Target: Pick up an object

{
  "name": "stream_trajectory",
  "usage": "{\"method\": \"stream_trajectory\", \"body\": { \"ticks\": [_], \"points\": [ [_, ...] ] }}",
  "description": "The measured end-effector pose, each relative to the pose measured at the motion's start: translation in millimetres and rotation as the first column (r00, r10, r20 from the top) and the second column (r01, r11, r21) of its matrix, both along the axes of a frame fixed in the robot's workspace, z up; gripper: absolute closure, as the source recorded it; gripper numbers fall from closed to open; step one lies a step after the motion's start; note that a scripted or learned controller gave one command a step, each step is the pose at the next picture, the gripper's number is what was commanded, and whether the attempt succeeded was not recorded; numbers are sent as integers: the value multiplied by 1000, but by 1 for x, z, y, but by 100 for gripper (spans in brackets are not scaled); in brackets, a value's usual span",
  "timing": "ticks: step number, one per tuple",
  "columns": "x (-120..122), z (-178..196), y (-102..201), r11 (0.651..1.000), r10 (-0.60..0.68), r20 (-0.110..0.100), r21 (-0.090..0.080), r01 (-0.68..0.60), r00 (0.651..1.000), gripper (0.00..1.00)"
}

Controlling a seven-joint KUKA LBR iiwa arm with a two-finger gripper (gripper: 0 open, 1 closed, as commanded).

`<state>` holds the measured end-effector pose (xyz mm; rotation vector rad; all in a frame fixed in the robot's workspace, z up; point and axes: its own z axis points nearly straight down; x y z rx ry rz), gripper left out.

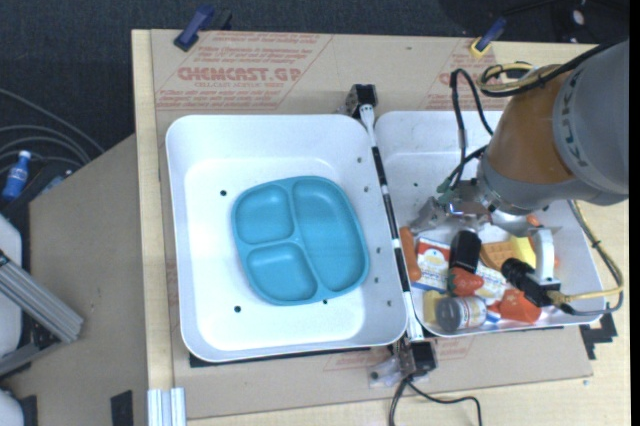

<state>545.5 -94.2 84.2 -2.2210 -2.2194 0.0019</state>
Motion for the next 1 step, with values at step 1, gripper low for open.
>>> {"method": "stream_trajectory", "body": {
  "ticks": [1],
  "points": [
    [12, 0, 0, 1000, 0, 3, 0, 0, 1000, 0]
  ]
}}
